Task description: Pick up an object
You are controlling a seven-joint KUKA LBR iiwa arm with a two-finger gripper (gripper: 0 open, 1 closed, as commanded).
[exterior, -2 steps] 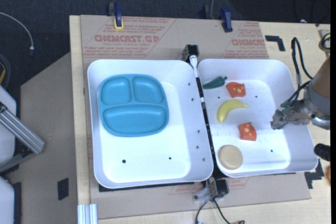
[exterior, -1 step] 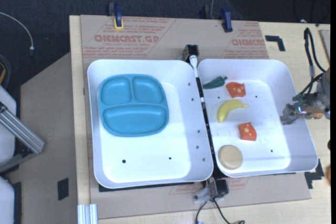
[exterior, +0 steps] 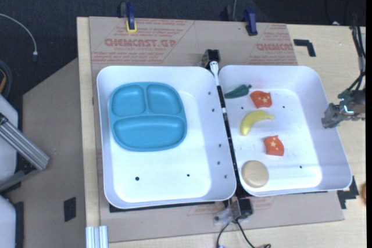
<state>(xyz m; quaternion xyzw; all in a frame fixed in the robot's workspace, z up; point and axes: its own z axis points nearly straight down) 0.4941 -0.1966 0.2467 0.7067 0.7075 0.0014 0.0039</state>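
The gripper (exterior: pixel 336 113) is being held at the right rim of the right bin (exterior: pixel 311 81), and nothing is being carried by it. Whether the claw is apart or together cannot be told, because it is small and blurry here.

Five small things are being kept in the right bin: a green pepper (exterior: pixel 237 91), a red piece (exterior: pixel 261 99) just beside it, a yellow banana (exterior: pixel 256 121), a second red piece (exterior: pixel 274 145) and a round tan bun (exterior: pixel 254 173). All of them are lying toward the bin's left half, well apart from the gripper. A blue plate (exterior: pixel 148 116) is being kept in the left bin (exterior: pixel 174 183).

Nothing is being picked yet, so a lot could go wrong. If the claw is being brought down so close to the rim, the wall may be bumped and the bin may be pushed. The banana is curved and the bun is round, so either may be squeezed out sideways while it is being pinched. The pepper and the first red piece are lying close together, so one may be knocked while the other is being grabbed. The red pieces are low and small, so they may be missed.
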